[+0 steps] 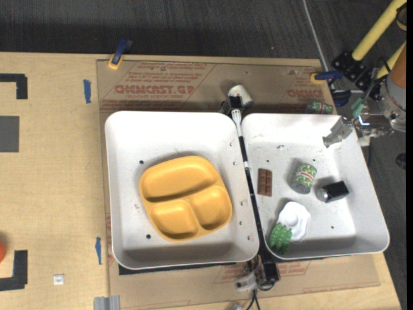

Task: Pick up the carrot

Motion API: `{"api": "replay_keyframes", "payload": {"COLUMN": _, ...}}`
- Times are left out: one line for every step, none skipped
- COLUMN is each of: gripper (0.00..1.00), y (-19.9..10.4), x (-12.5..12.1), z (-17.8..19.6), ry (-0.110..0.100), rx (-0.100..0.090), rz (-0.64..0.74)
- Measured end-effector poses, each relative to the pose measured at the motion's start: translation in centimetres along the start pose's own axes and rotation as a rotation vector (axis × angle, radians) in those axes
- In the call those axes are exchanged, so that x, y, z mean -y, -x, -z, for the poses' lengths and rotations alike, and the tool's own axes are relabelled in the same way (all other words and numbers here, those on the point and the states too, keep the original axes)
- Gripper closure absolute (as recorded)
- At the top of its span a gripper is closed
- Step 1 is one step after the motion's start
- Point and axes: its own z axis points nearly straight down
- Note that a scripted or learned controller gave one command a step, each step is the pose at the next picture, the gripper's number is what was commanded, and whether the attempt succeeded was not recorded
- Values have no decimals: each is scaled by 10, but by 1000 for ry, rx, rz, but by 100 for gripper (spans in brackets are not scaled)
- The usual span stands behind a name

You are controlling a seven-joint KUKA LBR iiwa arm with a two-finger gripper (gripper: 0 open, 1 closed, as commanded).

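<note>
pincer (337, 134) is seen at upper right of the frame, over the top right corner of the right bin (371, 234). whether it is wide or narrow cannot be told, and nothing is seen held in it.

below it in the same bin lie a small can (304, 176), a black block (333, 190) and a brown bar (264, 181).

the carrot (281, 236) is judged, not confirmed, to be the green-tufted piece at the lower left of the right bin, touching a white object (295, 217). no orange body can be made out.

step in hand is judged to be the approach. a long traverse down-left is needed, passing clear of the can and the block. the white object should be kept out of the closing path, and the bin wall is close by.

the long axis cannot be told for sure. the green-and-white pair is laid on a diagonal, lower left to upper right, green end toward lower left. closing across that diagonal is advised.
</note>
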Motion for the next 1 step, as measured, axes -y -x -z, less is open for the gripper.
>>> {"api": "replay_keyframes", "payload": {"gripper": 0, "y": -121, "x": 38, "z": -60, "ry": -3, "rx": -1, "rz": -206}}
